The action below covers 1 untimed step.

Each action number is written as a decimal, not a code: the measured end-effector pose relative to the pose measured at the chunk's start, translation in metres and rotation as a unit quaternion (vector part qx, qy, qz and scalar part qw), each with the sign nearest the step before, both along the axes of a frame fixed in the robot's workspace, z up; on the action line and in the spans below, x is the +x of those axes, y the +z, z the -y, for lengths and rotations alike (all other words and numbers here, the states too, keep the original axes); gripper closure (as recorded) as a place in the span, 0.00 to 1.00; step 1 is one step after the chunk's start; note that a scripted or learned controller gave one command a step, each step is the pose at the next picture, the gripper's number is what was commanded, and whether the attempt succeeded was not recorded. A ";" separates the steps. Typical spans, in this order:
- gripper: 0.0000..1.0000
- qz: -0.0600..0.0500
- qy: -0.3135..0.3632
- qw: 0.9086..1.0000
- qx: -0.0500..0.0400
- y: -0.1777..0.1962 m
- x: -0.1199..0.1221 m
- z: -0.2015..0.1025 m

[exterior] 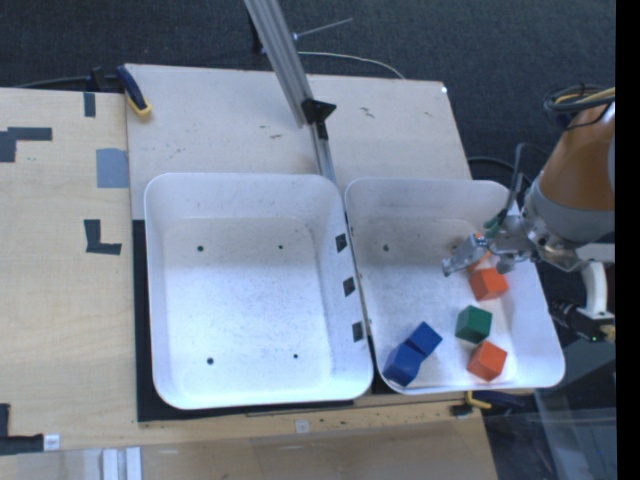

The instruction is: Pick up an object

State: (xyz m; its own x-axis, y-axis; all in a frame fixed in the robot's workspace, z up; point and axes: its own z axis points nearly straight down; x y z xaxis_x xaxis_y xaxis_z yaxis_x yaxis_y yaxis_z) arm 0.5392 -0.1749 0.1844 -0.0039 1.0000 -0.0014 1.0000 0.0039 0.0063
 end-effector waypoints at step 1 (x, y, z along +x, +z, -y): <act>0.00 0.007 0.000 1.000 -0.004 -0.065 -0.002 0.019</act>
State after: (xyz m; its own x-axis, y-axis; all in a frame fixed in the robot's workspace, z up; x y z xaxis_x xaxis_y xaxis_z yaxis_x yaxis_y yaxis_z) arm 0.5377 -0.1937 0.1190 -0.0033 1.0000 -0.0087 0.9998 0.0035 0.0201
